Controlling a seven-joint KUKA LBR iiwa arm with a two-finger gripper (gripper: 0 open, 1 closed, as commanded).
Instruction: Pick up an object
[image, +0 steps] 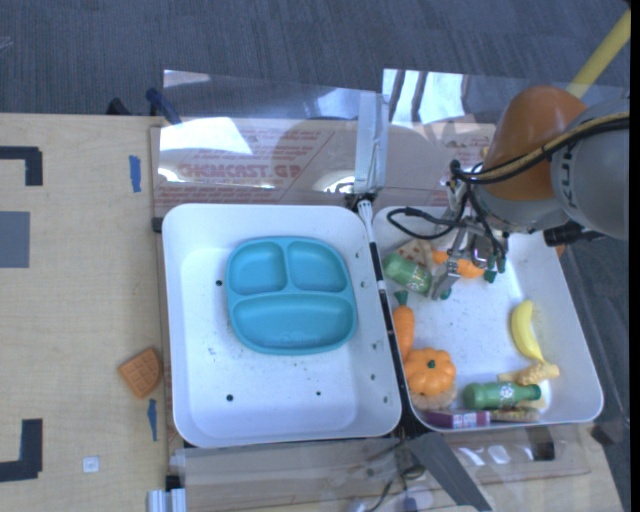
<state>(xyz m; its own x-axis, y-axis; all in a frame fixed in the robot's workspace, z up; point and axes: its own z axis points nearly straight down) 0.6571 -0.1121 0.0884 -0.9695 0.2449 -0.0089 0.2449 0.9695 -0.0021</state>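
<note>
I see the hand low in the right bin, right beside a green can near the bin's left wall. Cables cover the hand, so I cannot tell if it is apart or together. A carrot, a pumpkin and a banana lie nearer to me.

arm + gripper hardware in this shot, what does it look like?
Grey rounded arm with a wide orange band. Black cables loop off the wrist. The gripper is a small dark metallic assembly with orange and green bits near it.
</note>
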